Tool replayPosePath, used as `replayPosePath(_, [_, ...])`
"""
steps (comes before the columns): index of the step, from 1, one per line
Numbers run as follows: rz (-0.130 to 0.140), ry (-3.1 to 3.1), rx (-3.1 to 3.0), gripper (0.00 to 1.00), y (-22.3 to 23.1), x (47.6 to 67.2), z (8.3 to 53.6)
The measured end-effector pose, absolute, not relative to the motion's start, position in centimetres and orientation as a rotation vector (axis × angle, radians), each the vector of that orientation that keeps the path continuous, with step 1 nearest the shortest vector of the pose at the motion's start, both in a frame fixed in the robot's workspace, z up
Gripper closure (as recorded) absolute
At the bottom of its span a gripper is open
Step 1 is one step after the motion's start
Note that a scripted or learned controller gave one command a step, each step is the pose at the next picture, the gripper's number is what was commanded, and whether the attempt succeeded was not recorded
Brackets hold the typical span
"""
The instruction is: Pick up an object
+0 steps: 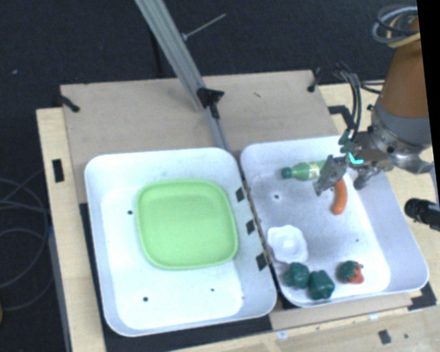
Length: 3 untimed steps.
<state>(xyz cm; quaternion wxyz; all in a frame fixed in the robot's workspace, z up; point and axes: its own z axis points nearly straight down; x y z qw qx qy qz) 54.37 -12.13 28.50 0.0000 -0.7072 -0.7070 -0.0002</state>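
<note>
A small orange carrot (338,198) hangs nearly upright just under the claw (344,174), over the right bin (400,265), its top at the fingers; whether they grip it cannot be told. A green bottle (302,172) lies on its side near the bin's far wall. A white cup (287,243) sits by the left wall. Along the near edge lie two dark green lumps (309,279) touching each other, and a green and red piece (350,271) to their right.

Two smooth white plastic-looking bins (124,300) sit on a matt, pale wood-like bench (133,110). Inside the left bin lies a smooth, light green plastic-looking plate (186,222). Behind the bins, a dull grey metal-looking pole (174,46) rises.
</note>
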Motion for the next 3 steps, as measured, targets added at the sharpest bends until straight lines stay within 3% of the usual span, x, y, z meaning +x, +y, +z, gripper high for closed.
replayPosePath(1, [-0.001,-2.221,-2.222,0.0,-12.1,54.4,28.5])
replayPosePath(3, [0.003,-2.219,-2.221,0.0,-12.3,54.7,19.5])
